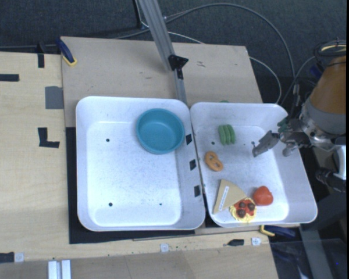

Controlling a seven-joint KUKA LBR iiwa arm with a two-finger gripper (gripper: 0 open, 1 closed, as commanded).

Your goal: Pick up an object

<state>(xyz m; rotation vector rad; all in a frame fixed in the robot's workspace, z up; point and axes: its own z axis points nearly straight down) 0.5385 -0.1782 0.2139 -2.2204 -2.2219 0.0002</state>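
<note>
Over the right bin [291, 173], the gripper [273, 142] is hanging open and empty, fingers splayed. To pick well, it should be centring above one item, probably the green piece [226, 134] lying nearby, and dropping straight down. That piece is looking small, ridged and oblong, apart from the other items.

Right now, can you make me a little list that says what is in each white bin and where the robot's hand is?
left bin: one blue bowl, near the far right corner
right bin: green ridged toy, small orange toy, tan wedge, yellow toy with dark red berries, red toy
gripper: over the right bin's right side, fingers holding nothing
arm: reaches in from the right
</note>
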